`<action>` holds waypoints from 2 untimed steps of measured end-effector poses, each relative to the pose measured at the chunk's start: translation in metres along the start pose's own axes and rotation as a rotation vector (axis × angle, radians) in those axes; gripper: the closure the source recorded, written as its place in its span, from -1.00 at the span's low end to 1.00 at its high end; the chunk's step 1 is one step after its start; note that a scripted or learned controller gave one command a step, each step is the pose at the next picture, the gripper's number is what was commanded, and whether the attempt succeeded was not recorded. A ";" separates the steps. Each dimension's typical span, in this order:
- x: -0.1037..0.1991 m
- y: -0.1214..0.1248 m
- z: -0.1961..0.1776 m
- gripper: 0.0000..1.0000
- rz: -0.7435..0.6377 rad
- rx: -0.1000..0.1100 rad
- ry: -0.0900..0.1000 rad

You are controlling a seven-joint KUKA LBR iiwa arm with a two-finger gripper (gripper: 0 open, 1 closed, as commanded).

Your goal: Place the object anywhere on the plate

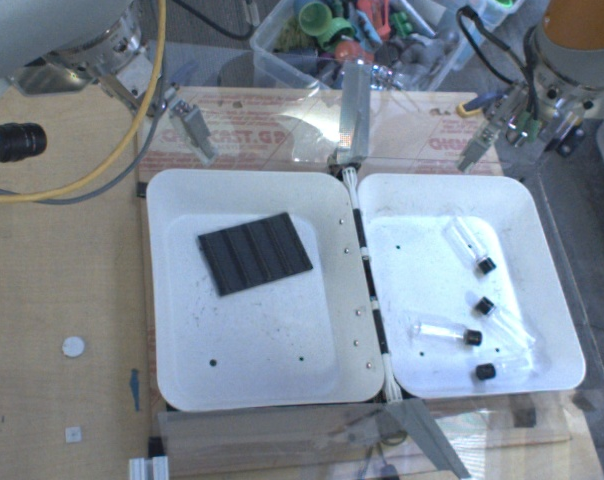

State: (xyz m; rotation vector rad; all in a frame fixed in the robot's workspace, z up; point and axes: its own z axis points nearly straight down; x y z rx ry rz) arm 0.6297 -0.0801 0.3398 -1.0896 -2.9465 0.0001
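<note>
A dark ribbed rectangular plate [255, 253] lies flat in the left bin [172, 368], toward its back. Several clear tubes with black caps lie in the right bin [552, 268]: one near the back [467, 240], one across the front middle [440, 332], and others along the right side [485, 306]. My gripper [539, 118] hangs beyond the right bin's back right corner, under the orange-banded wrist [582, 8]. It is above the bench and away from both the tubes and the plate.
A clear tub of colourful toys [382, 18] stands behind the bins. Metal clamps [194, 128] [479, 146] sit at the back corners and a metal bracket [354, 113] at the divider. A yellow cable [132, 138] loops at the left.
</note>
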 end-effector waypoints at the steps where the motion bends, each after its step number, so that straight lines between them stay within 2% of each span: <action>1: 0.026 -0.020 -0.092 1.00 1.083 -0.004 -0.004; 2: 0.057 -0.033 -0.066 1.00 0.582 0.001 0.001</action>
